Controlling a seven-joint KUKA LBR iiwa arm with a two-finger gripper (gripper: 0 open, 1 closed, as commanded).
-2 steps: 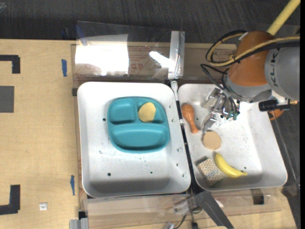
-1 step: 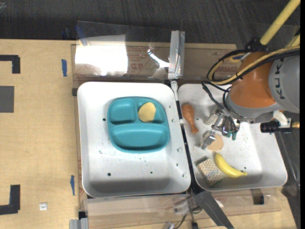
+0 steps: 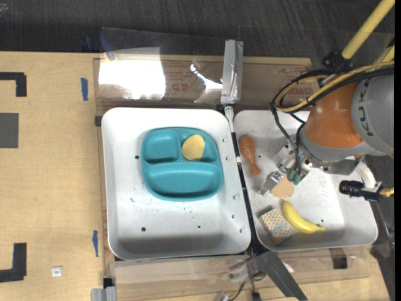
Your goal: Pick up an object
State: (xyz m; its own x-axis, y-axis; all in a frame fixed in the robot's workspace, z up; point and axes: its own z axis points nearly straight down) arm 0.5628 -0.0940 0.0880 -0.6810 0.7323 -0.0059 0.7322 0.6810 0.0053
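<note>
Two white bins sit side by side. My claw (image 3: 283,179) hangs low in the right bin (image 3: 357,224), a tan puck (image 3: 283,189) just under its tips — spread or pinched, I cannot tell. A banana (image 3: 301,219) lies at five o'clock, a carrot (image 3: 250,153) at ten. Left bin (image 3: 119,187) — a teal tray (image 3: 182,179) carrying a yellow lump (image 3: 193,147).

You see the tan table (image 3: 44,187) carrying two white bins side by side: the left bin (image 3: 125,224) and the right bin (image 3: 351,231), walls touching.
</note>
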